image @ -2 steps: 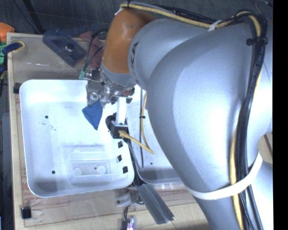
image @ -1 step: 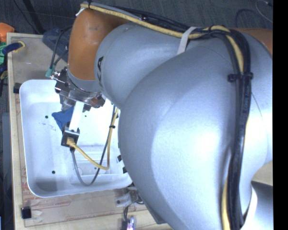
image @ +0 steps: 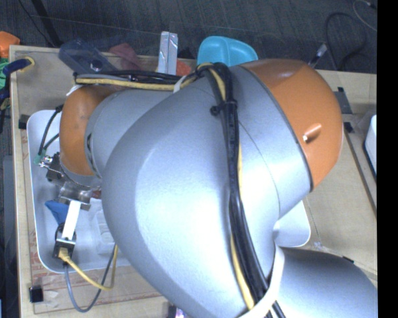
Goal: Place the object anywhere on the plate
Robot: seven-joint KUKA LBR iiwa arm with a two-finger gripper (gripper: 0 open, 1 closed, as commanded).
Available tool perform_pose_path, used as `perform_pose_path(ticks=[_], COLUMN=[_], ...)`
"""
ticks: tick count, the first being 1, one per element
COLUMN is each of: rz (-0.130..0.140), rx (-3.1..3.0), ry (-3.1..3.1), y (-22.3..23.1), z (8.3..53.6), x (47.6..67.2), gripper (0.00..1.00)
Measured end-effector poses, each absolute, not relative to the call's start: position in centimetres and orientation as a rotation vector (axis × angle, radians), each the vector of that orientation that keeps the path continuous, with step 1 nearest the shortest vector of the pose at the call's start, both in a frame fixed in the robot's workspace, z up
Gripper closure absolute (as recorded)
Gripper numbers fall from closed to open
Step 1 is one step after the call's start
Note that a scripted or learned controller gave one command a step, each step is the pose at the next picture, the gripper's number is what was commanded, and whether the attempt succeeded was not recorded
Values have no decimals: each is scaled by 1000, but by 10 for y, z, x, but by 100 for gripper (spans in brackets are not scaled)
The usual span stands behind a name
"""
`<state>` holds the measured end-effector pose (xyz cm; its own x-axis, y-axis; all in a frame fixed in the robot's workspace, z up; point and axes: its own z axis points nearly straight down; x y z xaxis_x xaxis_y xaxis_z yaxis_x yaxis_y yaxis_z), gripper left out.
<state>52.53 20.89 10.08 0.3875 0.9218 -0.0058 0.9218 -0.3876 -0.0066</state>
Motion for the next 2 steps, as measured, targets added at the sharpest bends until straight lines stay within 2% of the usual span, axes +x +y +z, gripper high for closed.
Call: perform_pose_path(ticks=[2], rz=[8], rx=[-2248], ry=[-2191], y=[96], z=[190], x=[595], gripper=[100])
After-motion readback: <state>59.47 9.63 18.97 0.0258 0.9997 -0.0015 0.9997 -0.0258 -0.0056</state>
